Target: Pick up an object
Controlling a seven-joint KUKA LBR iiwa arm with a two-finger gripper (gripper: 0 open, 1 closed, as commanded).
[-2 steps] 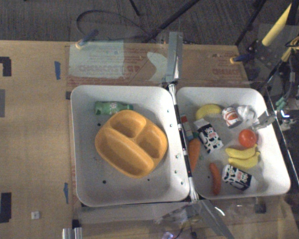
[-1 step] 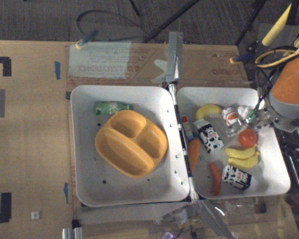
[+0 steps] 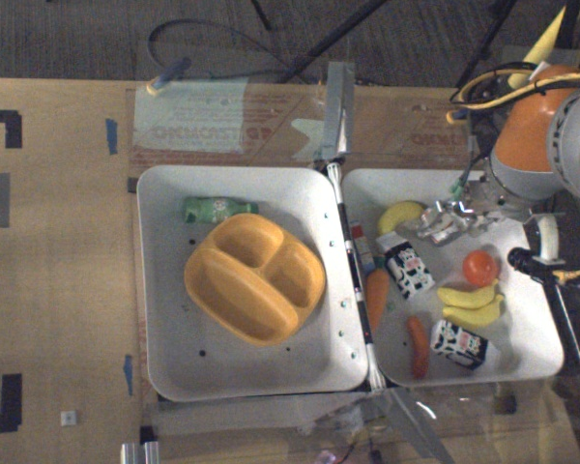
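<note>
A: Nearest the lens, what lies along the front of the right bin (image 3: 551,356)?

B: One cow-patterned carton (image 3: 459,344) and, just left of it, a red sausage (image 3: 419,346). Behind the carton sits a banana (image 3: 472,304), then a red tomato (image 3: 480,267).

A: And the arm (image 3: 546,143)?

B: It comes in from the right, orange band uppermost, bent down over the far part of that bin. Its tool (image 3: 447,220) points leftward and hangs low beside a yellow lemon (image 3: 399,216). Whether the tool is released or clenched, I cannot tell; the metal parts blur together.

A: Anything else within reach?

B: A second cow-patterned carton (image 3: 408,269) just in front of the tool, and a carrot (image 3: 376,298) against the bin's left wall.

A: The left bin (image 3: 159,288)?

B: An orange divided plate (image 3: 254,276) sits in its middle, with a green packet (image 3: 218,209) just behind it. Both bins rest on the table (image 3: 58,288).
</note>
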